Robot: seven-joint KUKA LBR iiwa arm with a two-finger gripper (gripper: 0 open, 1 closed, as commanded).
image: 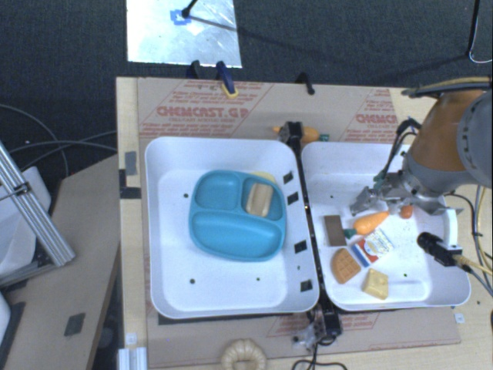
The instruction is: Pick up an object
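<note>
Cracker point(377, 284) and waffle point(346, 265) lie flat; the carrot point(370, 222), seemingly light and rigid, suits a mid-body grip under the claw point(379, 199), whose spread cannot be told.

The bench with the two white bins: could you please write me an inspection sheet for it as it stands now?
Surface: cardboard-covered bench; left bin, right bin.
Job's things: right bin holds a carrot, waffle, cracker, small packet, dark card.
Clutter: blue divided plate in the left bin, with a bread piece in its upper right compartment.
End effector: over the right bin, just above the carrot; grip unclear.
Cables: at the floor's left, along the arm at right.
Surroundings: foil sheet on dark carpet.
</note>
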